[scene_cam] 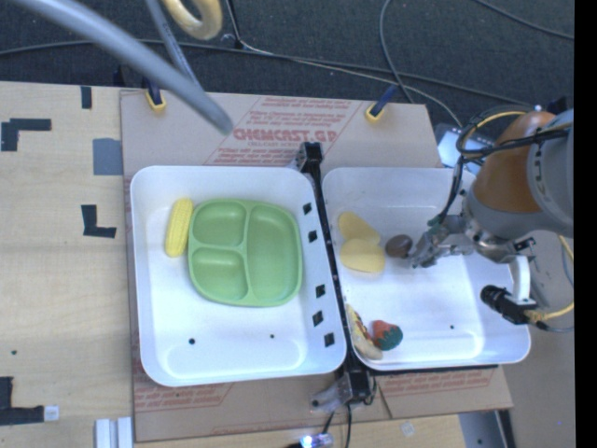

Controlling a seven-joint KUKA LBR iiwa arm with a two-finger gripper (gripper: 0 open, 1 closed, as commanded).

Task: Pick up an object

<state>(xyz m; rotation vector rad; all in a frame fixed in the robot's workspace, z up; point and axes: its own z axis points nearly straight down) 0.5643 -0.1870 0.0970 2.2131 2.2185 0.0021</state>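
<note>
Reference landmark: green divided plate (247,250), lying flat in left bin (149,278).

- Gripper (427,253): lowered into right bin (466,334), well to the right of the green divided plate, on the far side of the partition between the bins. Opening state: cannot tell at this resolution. Nothing seen clamped.
- Arm (508,180): grey with orange band, further right of the plate than the gripper.
- Small brown round object (398,245): right of the plate, just beside the gripper on its plate-facing side. Contact with the gripper: cannot tell.
- Two pale yellow pieces (361,243): right of the plate, between it and the brown object, touching each other.
- Red and teal object (386,335): right of and below the plate, at the near wall of the right bin, beside a pale elongated item (361,334).
- Yellow corn-shaped object (178,227): immediately left of the plate, against its rim.
</note>
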